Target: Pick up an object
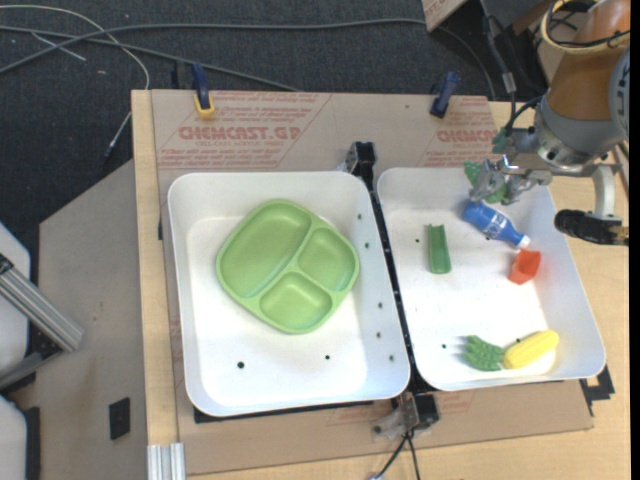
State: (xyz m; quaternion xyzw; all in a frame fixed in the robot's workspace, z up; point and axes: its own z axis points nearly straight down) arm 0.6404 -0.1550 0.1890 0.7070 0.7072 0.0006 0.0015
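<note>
The blue bottle [494, 222] is the likeliest target, since it lies on its side in the upper right of the frame, just below the gripper [497, 184], in the right bin [430, 353]. You can see it is blue with a white cap pointing lower right, slim and smooth, so it may roll.

Starting near you, at the lower right, the yellow corn [531, 348] touches a green leafy toy [483, 353] against the bin's front wall. Farther up sit the orange block [524, 266] and the green stick [437, 248], well apart. The green divided plate [288, 265] lies alone in the left bin [195, 363].

The gripper hovers over the bottle's far end; I cannot tell how it is set.
</note>
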